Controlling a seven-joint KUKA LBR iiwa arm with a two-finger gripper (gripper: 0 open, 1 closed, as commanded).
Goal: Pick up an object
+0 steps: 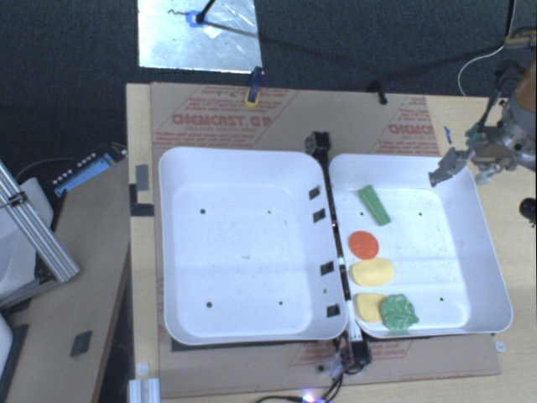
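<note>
1. The gripper [457, 164] hovers over the right bin's [478, 250] far right corner; whether its jaws are open or closed cannot be told.
2. Nothing is visible between them.
3. The green stick [374, 205] lies nearest, left of and below the jaws.
4. The orange disc [363, 244], yellow piece [372, 272] and green lump [398, 312] lie further toward the near rim, well apart from the jaws.

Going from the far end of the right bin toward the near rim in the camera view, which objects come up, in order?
Green stick → orange disc → yellow oval piece → crumpled green object, with a second yellow piece touching its left side at the same depth.
</note>
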